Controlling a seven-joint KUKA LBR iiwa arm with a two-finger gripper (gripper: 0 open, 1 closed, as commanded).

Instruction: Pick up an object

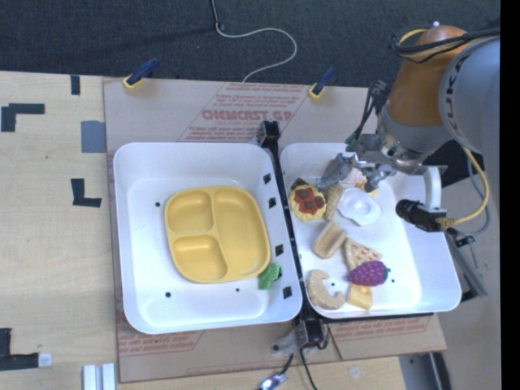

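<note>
On the bench two white bins sit side by side on a cardboard sheet (pixel 244 120). The left bin (pixel 130 218) holds one yellow tray (pixel 218 234) with three compartments, and one small green piece (pixel 269 276) just beside the tray's lower right corner, near the bin wall. The right bin (pixel 431 275) holds the toy food, all gathered in its left half: one round pizza (pixel 307 202) with red topping, one fried egg (pixel 358 207) to its right, one tan bread piece (pixel 330 240) below them, one pale wedge (pixel 358 254) dotted red, one purple grape bunch (pixel 369 274) touching that wedge, one yellow cube (pixel 359 297) just below the grapes, and one curved tan pastry (pixel 323 291) at the lower left. That makes seven food items in the right bin, against two things in the left.

The gripper (pixel 351 171) hangs over the upper left part of the right bin, just above the pizza and the egg. Its fingers stand a little apart, with nothing seen between them. The grey arm with its orange band (pixel 422 71) comes in from the right.

Red print on the cardboard reads roughly "CHEMCAST GP"; the smaller lines around it are too small to read. Two blue and yellow clamps (pixel 140 73) grip the sheet's far edge, the second (pixel 322 80) nearer the arm. One white cable (pixel 260 39) loops over the dark floor beyond.
</note>
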